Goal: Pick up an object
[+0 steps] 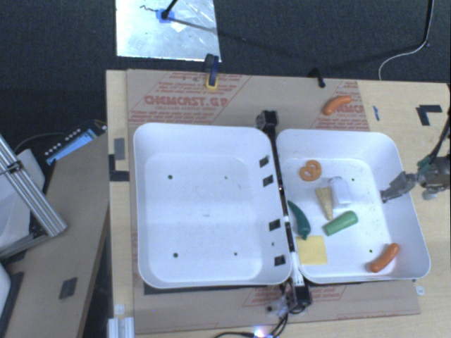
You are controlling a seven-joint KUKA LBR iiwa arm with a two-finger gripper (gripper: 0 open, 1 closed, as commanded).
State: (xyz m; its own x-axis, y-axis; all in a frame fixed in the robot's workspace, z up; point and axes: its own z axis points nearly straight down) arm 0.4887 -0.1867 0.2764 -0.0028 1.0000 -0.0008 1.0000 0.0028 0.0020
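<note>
Right bin point(405, 210), near to far: orange sausage point(384, 257) at the near right corner; yellow square point(313, 250) near left; dark green pepper point(299, 219) against the left wall; green cylinder point(340, 222) mid-bin; tan cone point(325, 201); white block point(342, 189) beside it; orange pretzel point(310, 170) farthest. Gripper point(394, 186) over the right rim, carrying nothing; jaw state cannot be told. Second sausage point(337, 105) on the cardboard point(183, 97) beyond the bins.
</note>
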